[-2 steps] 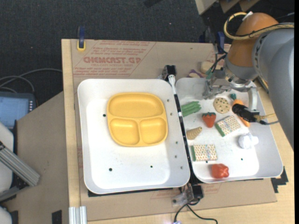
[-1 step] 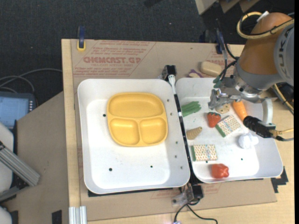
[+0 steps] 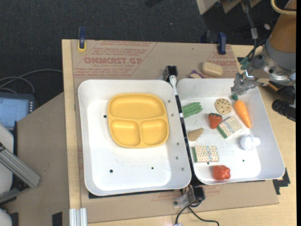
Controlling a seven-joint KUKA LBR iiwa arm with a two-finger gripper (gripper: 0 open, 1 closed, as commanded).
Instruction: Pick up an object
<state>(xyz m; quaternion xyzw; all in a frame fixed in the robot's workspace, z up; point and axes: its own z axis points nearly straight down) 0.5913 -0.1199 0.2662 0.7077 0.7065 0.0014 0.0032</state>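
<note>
My gripper (image 3: 239, 87) hangs over the far right corner of the right bin (image 3: 270, 166), just above the blunt end of an orange carrot (image 3: 242, 113). Nothing shows in its grasp. Left of the carrot lie a round cookie (image 3: 223, 106), a small red fruit (image 3: 214, 120) and a patterned packet (image 3: 230, 126). Green beans (image 3: 191, 109) rest by the bin's left wall, with a brown wedge (image 3: 194, 134) below them. Nearer the front are a second patterned packet (image 3: 206, 153), a white lump (image 3: 248, 142) and a red tomato (image 3: 221, 172).
The left bin (image 3: 94, 164) holds a yellow divided plate (image 3: 138, 119). A beige bread-like piece (image 3: 212, 69) lies on the cardboard behind the right bin. Blue clamps (image 3: 221, 43) grip the board's far edge. The arm's grey body (image 3: 282, 55) rises at the right.
</note>
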